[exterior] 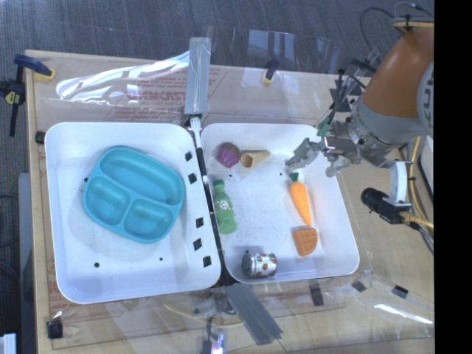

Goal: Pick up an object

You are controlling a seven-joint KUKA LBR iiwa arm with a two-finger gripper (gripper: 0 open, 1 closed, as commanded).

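The end effector (316, 158) hangs over the far right part of the right bin (335, 260), reaching in from the right below the orange band of the arm (398, 72). Its two fingers stand apart, one toward the left near the carrot's green top and one toward the right, with nothing between them; it looks to be above the bin floor rather than touching it, though the slanted view makes its height hard to judge.

In the right bin, an orange carrot (299, 200) lies lengthwise just on the near side of the end effector. Near its tip sits an orange waffle-textured piece (305, 240). At the far side of the bin an ice-cream cone (254, 156) lies on its side, beside a purple rounded piece (228, 154). A green bottle (223, 206) lies along the left wall. A small metal can (259, 264) rests at the near edge.

The left bin (66, 271) holds a blue divided plate (135, 193) with three compartments. Both bins sit side by side on the worktop (391, 316).
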